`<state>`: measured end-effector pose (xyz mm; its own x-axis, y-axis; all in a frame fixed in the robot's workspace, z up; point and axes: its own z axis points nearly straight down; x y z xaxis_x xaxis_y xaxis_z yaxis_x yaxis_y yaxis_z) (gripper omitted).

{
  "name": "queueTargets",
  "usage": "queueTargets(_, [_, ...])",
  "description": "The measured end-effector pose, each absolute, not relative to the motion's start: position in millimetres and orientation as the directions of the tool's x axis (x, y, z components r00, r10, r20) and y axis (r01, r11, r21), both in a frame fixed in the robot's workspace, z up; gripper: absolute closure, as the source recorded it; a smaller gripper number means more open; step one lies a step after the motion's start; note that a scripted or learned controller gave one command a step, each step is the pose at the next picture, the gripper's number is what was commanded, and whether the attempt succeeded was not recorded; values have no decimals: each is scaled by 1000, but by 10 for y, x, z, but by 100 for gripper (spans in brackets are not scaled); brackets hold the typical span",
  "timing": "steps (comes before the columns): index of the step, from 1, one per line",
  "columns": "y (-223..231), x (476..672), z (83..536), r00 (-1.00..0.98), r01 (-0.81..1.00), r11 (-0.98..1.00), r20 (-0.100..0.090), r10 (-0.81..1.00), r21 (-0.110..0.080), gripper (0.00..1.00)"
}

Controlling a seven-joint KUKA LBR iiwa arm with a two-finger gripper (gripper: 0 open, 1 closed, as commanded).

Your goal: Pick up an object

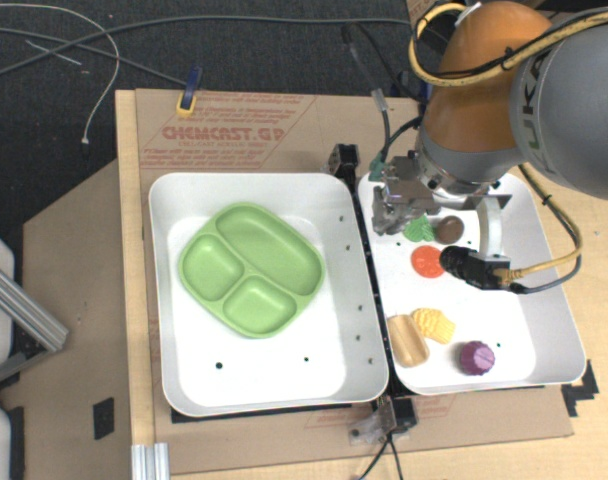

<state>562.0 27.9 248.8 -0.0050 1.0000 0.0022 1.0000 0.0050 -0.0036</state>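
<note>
Camera view looks down on a table (134, 298) carrying two shallow white bins side by side. At the middle of the left bin (184, 368) lies a green divided plate (251, 268), flat and right way up. The right bin (544, 358) holds the small objects: a green piece (420, 231) and a brown ball (449, 230) just beside each other, an orange-red ball (427, 261) near them, and lower down a yellow corn cob (433, 323) touching a tan cylinder (408, 342), with a purple object (476, 357) near the bin's lower right. The arm's gripper (399, 211) hangs over the right bin's upper left, just above the green piece; whether its jaws are released or clenched I cannot tell.
</note>
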Motion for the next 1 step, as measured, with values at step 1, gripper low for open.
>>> queueTargets(1, [719, 5486, 2397, -5, 1000, 5, 2, 1000, -4, 100])
